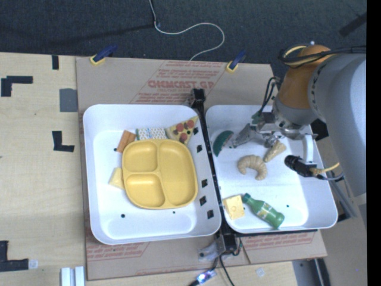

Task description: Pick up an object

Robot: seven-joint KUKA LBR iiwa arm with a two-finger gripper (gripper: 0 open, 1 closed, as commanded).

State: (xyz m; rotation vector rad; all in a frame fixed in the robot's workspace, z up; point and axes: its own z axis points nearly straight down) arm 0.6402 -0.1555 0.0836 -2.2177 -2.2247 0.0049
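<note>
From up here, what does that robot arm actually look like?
The arm is a bulky, rounded grey body with an orange band above the wrist. Below it sits a dark wrist block ending in a slim metal two-finger gripper. Thin black cables loop beside the wrist, and a black cylindrical fitting juts out.

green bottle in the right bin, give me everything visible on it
The green bottle is a small toy, plastic by its sheen, bright green with a narrower neck and darker cap end. It lies on its side, slanted, neck toward the yellow cheese wedge, which it appears to touch. It rests on the floor of the right bin near the front wall, apart from the croissant.
</note>
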